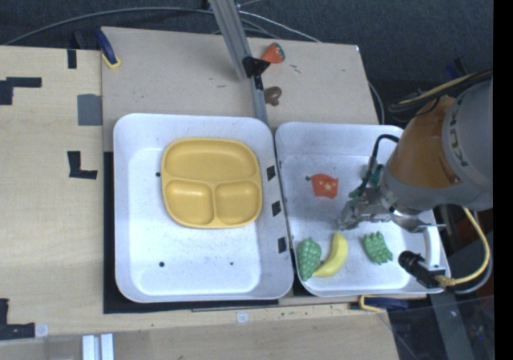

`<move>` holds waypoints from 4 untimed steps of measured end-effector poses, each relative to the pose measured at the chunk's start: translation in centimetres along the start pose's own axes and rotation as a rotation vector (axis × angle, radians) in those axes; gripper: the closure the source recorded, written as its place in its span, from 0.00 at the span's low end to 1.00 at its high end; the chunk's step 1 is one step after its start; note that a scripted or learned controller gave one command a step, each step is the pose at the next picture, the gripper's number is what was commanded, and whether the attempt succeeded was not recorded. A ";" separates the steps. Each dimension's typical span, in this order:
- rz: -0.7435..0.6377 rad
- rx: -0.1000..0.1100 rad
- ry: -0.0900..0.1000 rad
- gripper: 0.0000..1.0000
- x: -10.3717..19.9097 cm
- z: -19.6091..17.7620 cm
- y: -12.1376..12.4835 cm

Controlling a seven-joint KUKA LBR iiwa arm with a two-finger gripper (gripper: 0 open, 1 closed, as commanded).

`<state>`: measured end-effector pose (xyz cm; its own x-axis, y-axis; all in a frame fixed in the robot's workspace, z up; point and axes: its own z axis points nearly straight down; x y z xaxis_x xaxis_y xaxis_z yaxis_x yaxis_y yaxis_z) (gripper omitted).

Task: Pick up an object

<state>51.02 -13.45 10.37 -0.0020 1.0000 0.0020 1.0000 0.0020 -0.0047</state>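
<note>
1. Yellow plastic marks the likeliest target, a toy banana (pixel 334 256) lying near the front wall of the right bin (pixel 337 135), just below the gripper (pixel 353 220). We judge it the nearest candidate because the gripper hangs closest to its upper tip.
2. Touching the banana's left side is a green bumpy toy (pixel 309 255), so a grasp there would be crowded; the banana's right side looks freer.
3. A second green toy (pixel 376 247) lies to the right of the banana, apart from it, partly under the arm's wrist.
4. A small red piece with a yellow mark (pixel 324 185) sits alone toward the middle of the same bin, well apart from the rest and easy to reach.
5. We cannot tell how the gripper is set, since it is small and dark against the bin floor, and we see no object caught in it.
6. The arm (pixel 437 154) leans in from the right over this bin, which suits a pick here.
7. In the left bin (pixel 128 190) a yellow divided tray (pixel 212 182) rests flat, far from the gripper.
</note>
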 end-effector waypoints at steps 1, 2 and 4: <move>0.000 -0.007 -0.002 1.00 1.0 -5.0 -0.3; 0.001 -0.007 -0.003 1.00 0.6 -9.3 -0.3; -0.004 -0.004 -0.001 1.00 4.5 -13.8 1.1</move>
<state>52.16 -9.00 24.22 -0.0059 1.0000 0.0015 1.0000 0.0059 -0.0006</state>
